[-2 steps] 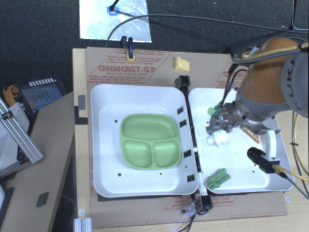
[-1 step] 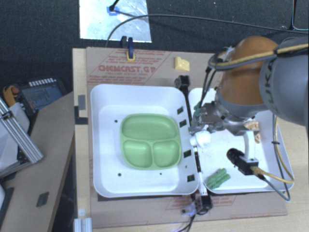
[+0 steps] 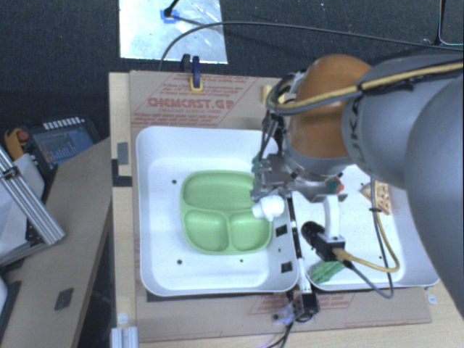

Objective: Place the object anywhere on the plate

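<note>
Presently, nearest: green crumpled item at front of right bin, not involved. Mid: small white round object at right rim of green plate in left bin, directly under gripper. Claw state cannot be told; grip unconfirmed. Recommended: carry object left, well inside rim, and release low to prevent roll-off. Farther: large rear compartment judged widest target.
</note>
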You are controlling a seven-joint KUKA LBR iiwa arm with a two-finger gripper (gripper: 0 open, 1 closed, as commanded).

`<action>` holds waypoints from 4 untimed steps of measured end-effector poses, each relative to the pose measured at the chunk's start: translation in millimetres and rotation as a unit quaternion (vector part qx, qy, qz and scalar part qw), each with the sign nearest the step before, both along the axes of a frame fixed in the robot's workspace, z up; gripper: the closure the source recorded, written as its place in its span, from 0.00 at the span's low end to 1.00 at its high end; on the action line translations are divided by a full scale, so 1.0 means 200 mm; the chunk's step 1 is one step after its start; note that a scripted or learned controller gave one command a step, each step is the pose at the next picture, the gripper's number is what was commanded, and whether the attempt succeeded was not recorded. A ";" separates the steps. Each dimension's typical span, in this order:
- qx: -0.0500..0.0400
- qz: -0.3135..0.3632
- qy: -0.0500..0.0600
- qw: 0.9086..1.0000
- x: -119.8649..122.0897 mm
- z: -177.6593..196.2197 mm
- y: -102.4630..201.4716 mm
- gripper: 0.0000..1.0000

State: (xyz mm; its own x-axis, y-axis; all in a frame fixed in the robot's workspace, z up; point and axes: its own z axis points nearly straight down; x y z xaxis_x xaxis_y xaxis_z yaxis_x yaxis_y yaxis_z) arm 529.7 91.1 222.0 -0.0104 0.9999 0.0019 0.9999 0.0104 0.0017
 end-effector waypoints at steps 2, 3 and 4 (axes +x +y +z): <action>0.000 -0.004 0.001 1.000 -0.06 0.03 0.10 1.00; -0.001 -0.005 0.000 1.000 0.01 -0.03 0.08 1.00; -0.001 -0.005 0.000 1.000 0.01 -0.03 0.08 0.00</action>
